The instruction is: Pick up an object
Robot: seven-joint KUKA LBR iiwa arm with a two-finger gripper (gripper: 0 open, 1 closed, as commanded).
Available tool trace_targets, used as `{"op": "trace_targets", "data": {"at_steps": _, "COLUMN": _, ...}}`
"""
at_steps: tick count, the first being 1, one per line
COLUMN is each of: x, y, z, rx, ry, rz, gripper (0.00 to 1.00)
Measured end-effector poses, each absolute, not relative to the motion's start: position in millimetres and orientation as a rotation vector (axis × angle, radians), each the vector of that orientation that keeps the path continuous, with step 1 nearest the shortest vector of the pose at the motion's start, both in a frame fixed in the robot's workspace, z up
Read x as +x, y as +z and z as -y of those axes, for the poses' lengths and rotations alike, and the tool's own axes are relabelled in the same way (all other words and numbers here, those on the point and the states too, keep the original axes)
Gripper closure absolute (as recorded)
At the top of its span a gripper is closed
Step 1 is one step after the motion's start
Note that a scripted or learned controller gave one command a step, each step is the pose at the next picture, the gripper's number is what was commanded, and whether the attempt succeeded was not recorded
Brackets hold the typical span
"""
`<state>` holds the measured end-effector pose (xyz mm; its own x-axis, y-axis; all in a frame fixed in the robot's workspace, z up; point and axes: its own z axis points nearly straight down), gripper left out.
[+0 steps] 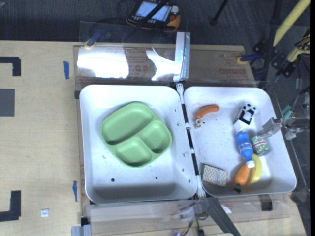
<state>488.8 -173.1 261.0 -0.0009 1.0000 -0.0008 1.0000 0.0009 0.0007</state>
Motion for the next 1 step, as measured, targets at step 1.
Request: {"op": "trace_targets", "data": {"at_steps": 1, "x": 544.0, "y": 213.3, "z": 175.2, "rx": 2.089, "ry": 0.001, "rz": -2.343, "gripper": 0.0}}
